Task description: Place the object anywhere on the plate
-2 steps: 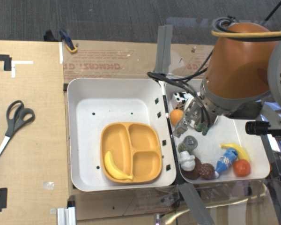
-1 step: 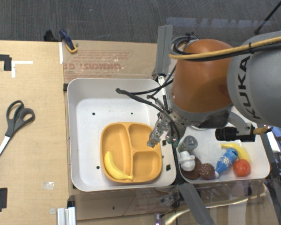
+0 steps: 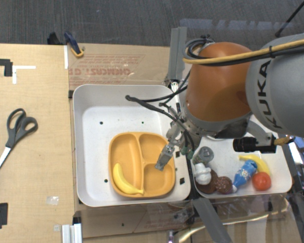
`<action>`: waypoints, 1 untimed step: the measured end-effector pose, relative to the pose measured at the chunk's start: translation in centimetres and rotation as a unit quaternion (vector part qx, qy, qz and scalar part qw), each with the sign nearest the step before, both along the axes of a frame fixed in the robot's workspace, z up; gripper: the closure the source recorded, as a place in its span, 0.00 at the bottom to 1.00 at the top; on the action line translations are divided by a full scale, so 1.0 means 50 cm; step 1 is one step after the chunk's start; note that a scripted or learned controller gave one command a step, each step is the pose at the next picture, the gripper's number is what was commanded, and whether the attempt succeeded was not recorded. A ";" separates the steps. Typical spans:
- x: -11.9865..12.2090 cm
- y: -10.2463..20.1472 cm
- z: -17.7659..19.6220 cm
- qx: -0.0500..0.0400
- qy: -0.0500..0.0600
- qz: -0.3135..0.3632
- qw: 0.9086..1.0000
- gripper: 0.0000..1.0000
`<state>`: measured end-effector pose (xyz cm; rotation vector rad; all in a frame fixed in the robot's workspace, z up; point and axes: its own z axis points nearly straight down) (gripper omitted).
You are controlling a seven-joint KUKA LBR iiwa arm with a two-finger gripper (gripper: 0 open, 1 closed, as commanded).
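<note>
Over the right side of the yellow plate hangs the gripper; whether it grips anything I cannot tell. A banana lies in the plate's left section.

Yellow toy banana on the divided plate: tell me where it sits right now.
The yellow toy banana lies in the left compartment of the orange divided plate, near its lower-left rim, inside the left white bin, left of the gripper.

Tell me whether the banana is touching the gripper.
Apart. The camera view shows bare plate between the banana in the left compartment and the gripper over the right one.
</note>
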<state>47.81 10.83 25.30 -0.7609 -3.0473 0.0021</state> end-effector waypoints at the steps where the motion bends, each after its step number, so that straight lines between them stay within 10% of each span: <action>1: 0.001 0.061 0.128 0.000 -0.001 0.053 0.999 0.00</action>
